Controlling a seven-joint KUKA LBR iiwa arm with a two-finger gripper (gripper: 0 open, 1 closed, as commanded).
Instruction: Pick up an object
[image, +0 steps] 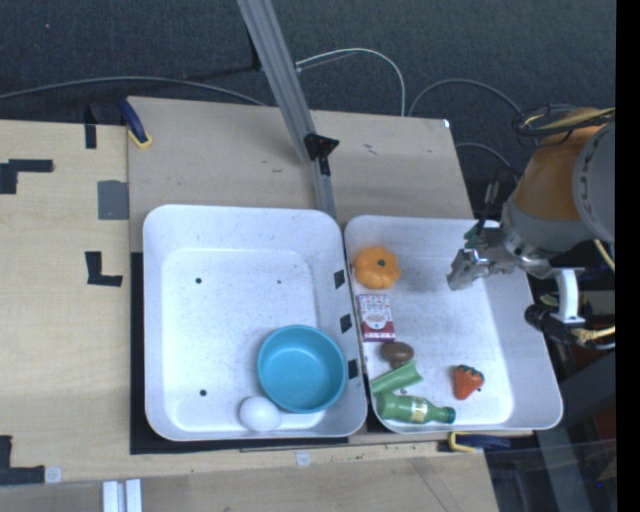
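Objects for picking lie in the right bin (520, 400): an orange pumpkin (376, 268), a small red carton (377, 318), a brown nut-like piece (398, 352), two green items (405, 395) and a strawberry (467, 380). Over that bin's upper right part, the gripper (466, 266) hovers with nothing between its fingers; whether they are spread cannot be told. A blue bowl (300, 368) and white ball (259, 412) sit in the left bin (180, 240).

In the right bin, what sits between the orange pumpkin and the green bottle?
The camera view shows a red-and-white carton, a brown nut-like piece and a green wedge, running from the pumpkin toward the bottle.
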